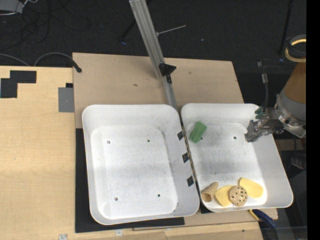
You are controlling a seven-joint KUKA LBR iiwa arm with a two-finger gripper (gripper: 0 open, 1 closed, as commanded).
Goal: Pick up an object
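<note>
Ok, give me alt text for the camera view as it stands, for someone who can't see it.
The grey arm's two-finger gripper hangs over the right edge of the right white bin, which holds a green block near its left wall and yellow and tan pieces along its front edge. The left white bin sits alongside.

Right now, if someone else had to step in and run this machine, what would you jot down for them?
Gripper: low over the right bin's far right edge, nothing seen in it.
Things: green block at that bin's far left; tan piece, brown disc and yellow pieces clustered at its near edge.
Done: nothing picked up yet.
Left: pick one object and lift it.
</note>
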